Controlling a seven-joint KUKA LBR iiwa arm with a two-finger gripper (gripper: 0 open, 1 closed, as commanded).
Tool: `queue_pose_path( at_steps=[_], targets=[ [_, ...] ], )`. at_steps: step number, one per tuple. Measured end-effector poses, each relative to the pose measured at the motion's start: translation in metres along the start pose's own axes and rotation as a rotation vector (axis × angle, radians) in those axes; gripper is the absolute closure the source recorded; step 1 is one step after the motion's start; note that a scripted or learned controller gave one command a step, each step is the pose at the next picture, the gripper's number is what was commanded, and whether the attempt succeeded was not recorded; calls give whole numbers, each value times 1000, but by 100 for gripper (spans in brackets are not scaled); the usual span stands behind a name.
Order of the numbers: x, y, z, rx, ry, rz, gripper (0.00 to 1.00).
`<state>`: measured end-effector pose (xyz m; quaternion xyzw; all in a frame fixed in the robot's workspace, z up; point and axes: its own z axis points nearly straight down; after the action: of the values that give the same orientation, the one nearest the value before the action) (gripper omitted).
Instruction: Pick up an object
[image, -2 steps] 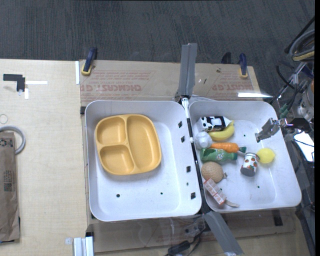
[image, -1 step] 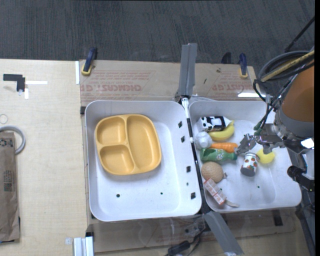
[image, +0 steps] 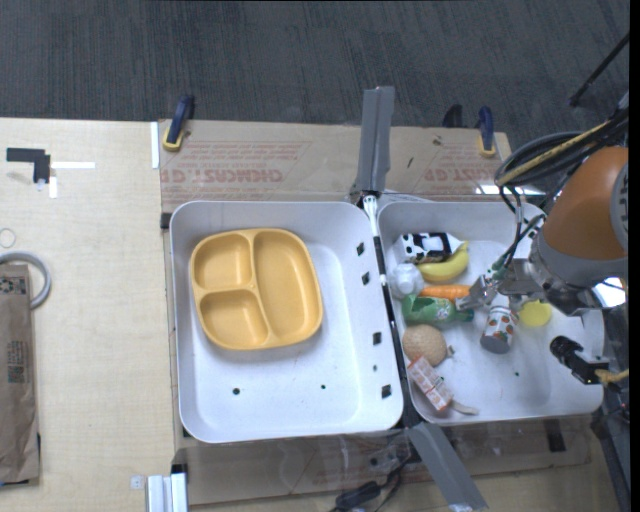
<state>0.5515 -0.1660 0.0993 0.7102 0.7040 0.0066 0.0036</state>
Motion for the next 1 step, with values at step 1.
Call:
queue_pose_path(
  at_steps=[1],
  targets=[
    [-1, 0, -9, -1, -2, 3, 100]
  ],
)
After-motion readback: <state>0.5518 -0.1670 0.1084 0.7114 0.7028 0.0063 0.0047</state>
